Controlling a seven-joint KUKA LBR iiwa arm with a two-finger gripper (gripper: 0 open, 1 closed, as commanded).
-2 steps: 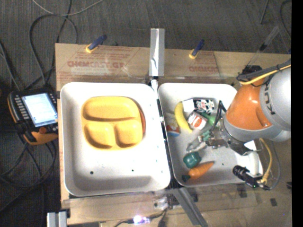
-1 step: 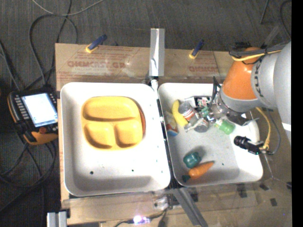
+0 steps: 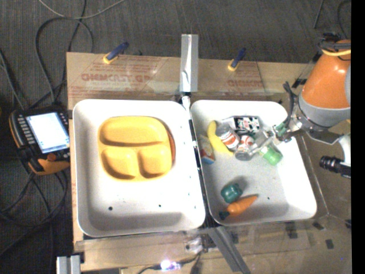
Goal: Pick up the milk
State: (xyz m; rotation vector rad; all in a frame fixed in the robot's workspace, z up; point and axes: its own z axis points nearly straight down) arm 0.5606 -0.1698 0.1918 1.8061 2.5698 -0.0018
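End effector [image 3: 272, 140], finger state indiscernible, low in right white bin [image 3: 296, 201] among cans, banana [image 3: 213, 135], milk carton [image 3: 247, 123]. Left bin holds yellow sectioned plastic tray [image 3: 137, 147].

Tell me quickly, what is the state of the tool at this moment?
Tool: low in the right bin, among the cans and the green bottle; whether it is open or closed cannot be told.

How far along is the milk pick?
Done: the arm has reached into the right bin, and the gripper sits low over the cluster of cans by the banana. In hand: nothing visibly held. Left: I can't single out the milk in that clutter; the grasp and lift are not done.
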